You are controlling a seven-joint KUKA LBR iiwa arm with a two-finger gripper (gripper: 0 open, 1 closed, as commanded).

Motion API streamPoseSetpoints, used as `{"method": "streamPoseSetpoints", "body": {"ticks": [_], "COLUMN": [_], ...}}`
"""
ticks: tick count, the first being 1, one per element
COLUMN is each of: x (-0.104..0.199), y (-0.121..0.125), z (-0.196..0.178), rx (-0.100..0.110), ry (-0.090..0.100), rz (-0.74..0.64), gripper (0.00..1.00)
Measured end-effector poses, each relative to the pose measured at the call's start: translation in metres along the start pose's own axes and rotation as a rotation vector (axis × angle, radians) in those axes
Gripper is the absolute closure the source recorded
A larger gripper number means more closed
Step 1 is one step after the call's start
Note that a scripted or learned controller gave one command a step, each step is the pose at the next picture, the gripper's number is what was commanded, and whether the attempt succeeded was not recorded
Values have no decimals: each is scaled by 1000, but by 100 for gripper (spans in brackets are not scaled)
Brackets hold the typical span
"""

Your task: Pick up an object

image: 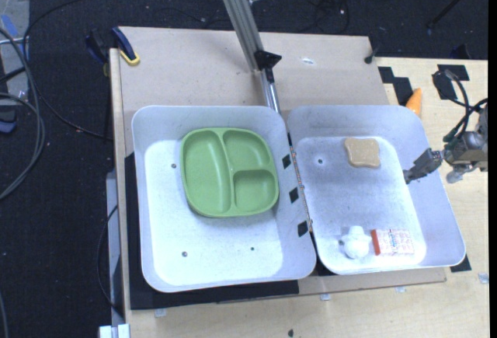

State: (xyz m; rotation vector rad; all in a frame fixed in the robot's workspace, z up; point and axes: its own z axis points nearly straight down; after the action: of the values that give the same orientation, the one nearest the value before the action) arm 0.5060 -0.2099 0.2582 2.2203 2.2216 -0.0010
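The gripper [423, 164], fingers' state impossible to tell, hangs at the right bin's [435, 208] edge, just right of a light, soft-looking bread slice [363, 152], likely best pinched across its flat sides.

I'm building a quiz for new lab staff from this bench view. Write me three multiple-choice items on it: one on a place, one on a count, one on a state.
1. Where does the green divided plate lie?
A. left bin
B. right bin
C. bare bench

2. How many compartments does the plate have?
A. two
B. three
C. five

3. How does the gripper stand to the toast slice?
A. pressed onto it
B. apart from it, at the right bin's right rim
C. lifting it

Answers:
1 A: the plate rests inside the left bin.
2 B: one long section and two smaller ones show.
3 B: the slice lies alone in the right bin, with bare floor between them.
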Motion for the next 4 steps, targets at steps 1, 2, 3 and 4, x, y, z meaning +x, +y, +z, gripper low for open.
{"method": "streamPoseSetpoints", "body": {"ticks": [1, 2, 3, 4], "x": [1, -9, -9, -9], "y": [1, 1, 2, 3], "z": [64, 120, 166, 153], "rx": [5, 4, -2, -7], "ry": [2, 2, -2, -3], "rz": [1, 2, 1, 1], "gripper": [0, 0, 0, 100]}}
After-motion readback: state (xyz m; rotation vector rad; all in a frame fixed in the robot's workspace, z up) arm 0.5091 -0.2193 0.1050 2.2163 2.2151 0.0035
